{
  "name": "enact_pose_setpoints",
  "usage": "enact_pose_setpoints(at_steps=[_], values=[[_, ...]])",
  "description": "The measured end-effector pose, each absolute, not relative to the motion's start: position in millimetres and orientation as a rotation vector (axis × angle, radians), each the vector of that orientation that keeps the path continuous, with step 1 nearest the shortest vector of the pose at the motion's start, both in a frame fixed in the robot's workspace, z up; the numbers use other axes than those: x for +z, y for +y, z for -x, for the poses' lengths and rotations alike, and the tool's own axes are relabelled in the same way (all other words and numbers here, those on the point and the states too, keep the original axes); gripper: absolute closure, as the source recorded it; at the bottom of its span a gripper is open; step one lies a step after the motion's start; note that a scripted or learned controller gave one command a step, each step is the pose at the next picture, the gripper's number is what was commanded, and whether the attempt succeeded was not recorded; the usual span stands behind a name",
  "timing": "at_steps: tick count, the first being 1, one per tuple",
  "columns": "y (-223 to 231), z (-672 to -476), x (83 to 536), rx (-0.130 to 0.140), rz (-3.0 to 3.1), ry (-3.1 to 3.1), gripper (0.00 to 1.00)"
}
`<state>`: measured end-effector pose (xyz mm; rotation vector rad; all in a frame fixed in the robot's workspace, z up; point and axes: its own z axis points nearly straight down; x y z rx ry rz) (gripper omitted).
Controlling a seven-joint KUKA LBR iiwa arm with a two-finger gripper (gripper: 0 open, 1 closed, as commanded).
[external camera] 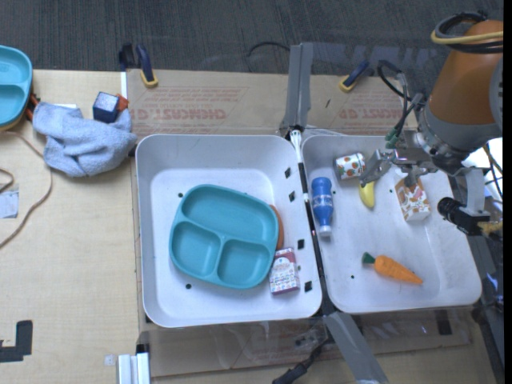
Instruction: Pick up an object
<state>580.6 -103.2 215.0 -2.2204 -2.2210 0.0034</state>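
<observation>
Nearest the camera, a small red-and-white carton (284, 274) lies against a teal divided plate (226, 235) in the left bin (148, 238), well to the left of the fingers (394, 161). Whether these are released or clenched cannot be told. They hang over the right bin (448, 290), between a small printed can (350, 166) and a patterned packet (413, 201), above a banana (367, 194); a blue bottle (322, 204) and toy carrot (393, 269) lie below-left. Judged step: approach, nothing grasped; next, choosing one object and descending squarely. Mirrored lettering on the cardboard-covered surface (200, 102) reads roughly "CHEMCAT GP"; other labels are illegible.
</observation>
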Motion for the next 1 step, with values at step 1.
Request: enact_pose_setpoints(at_steps=[1], values=[[-123.1,-548.2,106.2,0.004,2.381,-2.046,0.00]])
